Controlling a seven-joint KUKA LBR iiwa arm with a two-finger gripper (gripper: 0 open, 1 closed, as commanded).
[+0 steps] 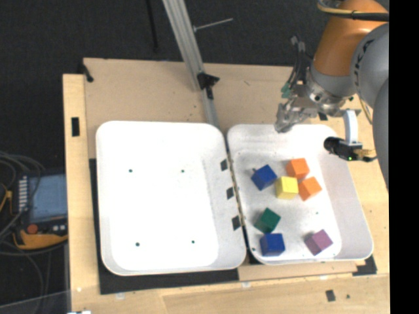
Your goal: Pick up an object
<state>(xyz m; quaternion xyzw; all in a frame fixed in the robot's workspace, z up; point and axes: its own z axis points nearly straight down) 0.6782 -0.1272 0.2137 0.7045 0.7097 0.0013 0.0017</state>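
Claw: the claw (286, 120) is hanging over the far rim of the right bin (347, 241), above its back left part; I cannot tell how it is set, as it is reading as one grey lump from this slant.
Load: nothing is showing in the claw.
Arm: the arm (340, 51) is reaching in from the right, its orange band sitting high above the wrist.
Blocks: all seven are lying in the right bin (the left bin (111, 195) is carrying no blocks).
Nearest cluster: the blue block (264, 176), yellow block (287, 187) and two orange blocks (298, 167) are sitting toward the camera from the claw, apart from it.
Key relation: the blue block is lying almost straight toward the camera from the claw, a touch to the left; the nearer orange block is lying a touch to the right.
Crowding: yellow and orange blocks are touching or nearly so, while the blue one is standing a little clear.
Farther blocks: the green block (267, 220), a second blue block (272, 243) and the purple block (318, 241) are sitting near the front rim, well apart from the claw.
Judgement: the coming move is calling for a short shift toward the camera, then a descent.
Surface: the surface (131, 84) is bearing both bins side by side.
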